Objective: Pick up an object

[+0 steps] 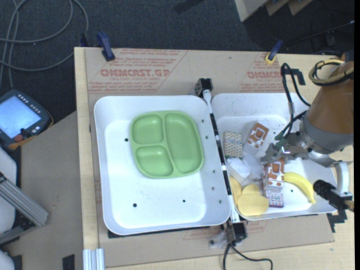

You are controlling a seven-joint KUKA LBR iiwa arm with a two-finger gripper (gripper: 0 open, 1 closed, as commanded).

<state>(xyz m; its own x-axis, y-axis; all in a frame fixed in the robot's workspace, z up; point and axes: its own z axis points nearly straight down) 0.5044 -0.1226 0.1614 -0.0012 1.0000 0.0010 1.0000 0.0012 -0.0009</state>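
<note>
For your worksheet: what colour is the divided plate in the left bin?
Light green plate, clearest in the camera view.

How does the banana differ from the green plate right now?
The banana is yellow, small and curved; the green plate is large, flat and split into three compartments. The banana lies in the right bin among clutter near the gripper; the plate sits alone in the left bin.

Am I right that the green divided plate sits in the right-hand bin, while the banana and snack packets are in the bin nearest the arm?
Not quite: the camera view shows the green divided plate in the left-hand bin. The banana and snack packets are indeed in the bin nearest the arm.
</note>
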